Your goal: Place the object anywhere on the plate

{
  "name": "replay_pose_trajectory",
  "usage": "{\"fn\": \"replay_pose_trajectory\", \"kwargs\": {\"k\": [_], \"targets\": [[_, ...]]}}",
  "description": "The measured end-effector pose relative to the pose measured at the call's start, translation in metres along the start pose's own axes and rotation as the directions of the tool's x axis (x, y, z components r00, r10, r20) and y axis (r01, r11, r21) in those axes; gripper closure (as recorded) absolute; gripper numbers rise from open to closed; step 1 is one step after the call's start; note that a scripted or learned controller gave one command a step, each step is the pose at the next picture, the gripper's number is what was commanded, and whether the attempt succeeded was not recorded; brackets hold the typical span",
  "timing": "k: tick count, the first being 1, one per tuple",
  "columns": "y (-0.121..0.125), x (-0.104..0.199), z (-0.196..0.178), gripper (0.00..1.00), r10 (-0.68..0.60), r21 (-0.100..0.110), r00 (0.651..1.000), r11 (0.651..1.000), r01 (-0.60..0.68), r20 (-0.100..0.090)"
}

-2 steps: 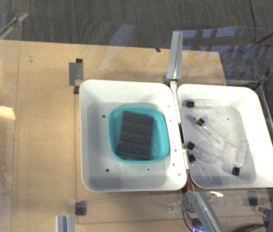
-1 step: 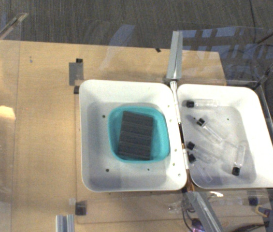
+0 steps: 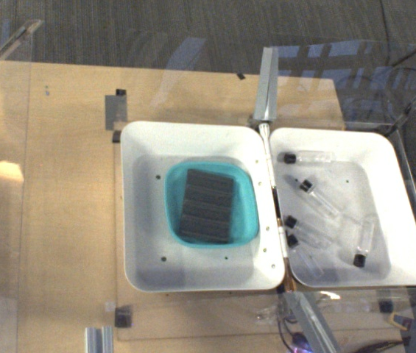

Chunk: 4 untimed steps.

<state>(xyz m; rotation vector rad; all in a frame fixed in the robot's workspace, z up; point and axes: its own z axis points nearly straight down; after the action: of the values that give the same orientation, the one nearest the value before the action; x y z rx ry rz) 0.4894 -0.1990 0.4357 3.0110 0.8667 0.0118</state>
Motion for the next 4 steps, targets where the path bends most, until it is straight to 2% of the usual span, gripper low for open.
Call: {"fn": "replay_pose_trajectory", "kwargs": {"k": [1, 2, 3, 4], "targets": [[0.005, -0.004, -0.001, 0.0, 0.14, 0.001, 0.99, 0.99, -0.14, -0.001], [0.005, -0.004, -0.001, 0.0, 0.271, 0.0, 0.963, 0.963, -0.271, -0.001], [0.005, -0.004, -0.001, 0.0, 0.345, 0.0, 0.939, 0.939, -0.345, -0.001], [0.057, 0.081, 0.001, 0.0, 0.343, 0.001, 0.94, 0.94, -0.343, 0.0]]}}
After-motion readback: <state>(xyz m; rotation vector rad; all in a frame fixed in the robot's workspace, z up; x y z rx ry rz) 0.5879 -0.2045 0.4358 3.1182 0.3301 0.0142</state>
